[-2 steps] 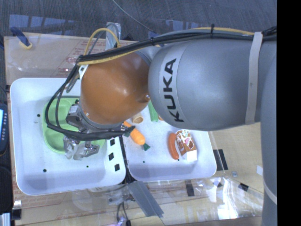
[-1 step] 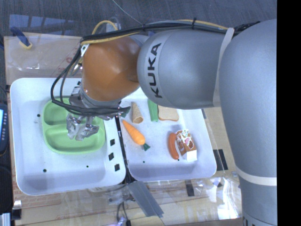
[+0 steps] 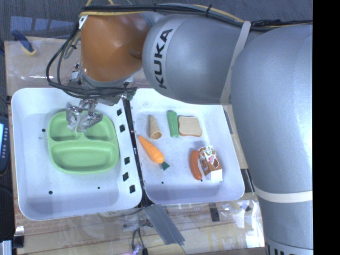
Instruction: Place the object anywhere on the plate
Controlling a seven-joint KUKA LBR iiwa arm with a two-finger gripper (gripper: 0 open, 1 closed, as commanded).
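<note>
Over the upper part of the green plate (image 3: 84, 149), in the left bin (image 3: 32, 158), hung the gripper (image 3: 83, 117), reaching down from the orange band (image 3: 109, 44) of the grey KUKA arm (image 3: 212, 57). Its metal fingers were seen from above, against the plate, and I cannot tell whether they were apart or together, or if something was between them.

The task does not name its object, so I describe the toy foods. All of them lay in the right bin (image 3: 223, 190). I counted six pieces, one of each kind. A beige ice-cream cone (image 3: 154, 127) lay at the upper left. Just beside it, on the right, was a green stick-shaped vegetable (image 3: 172, 123). Next came a slice of toast (image 3: 189, 126), light brown with a darker crust. Below the cone lay an orange carrot (image 3: 152, 150) with a small dark green end, placed on a slant. On the lower right lay a reddish sausage (image 3: 196, 164), and touching its right side was a small carton (image 3: 211, 162) with a red and brown print and a white base.

The plate was one piece with three compartments, two small ones above and one long below. The two white bins stood side by side, and their inner rims met in the middle.
</note>
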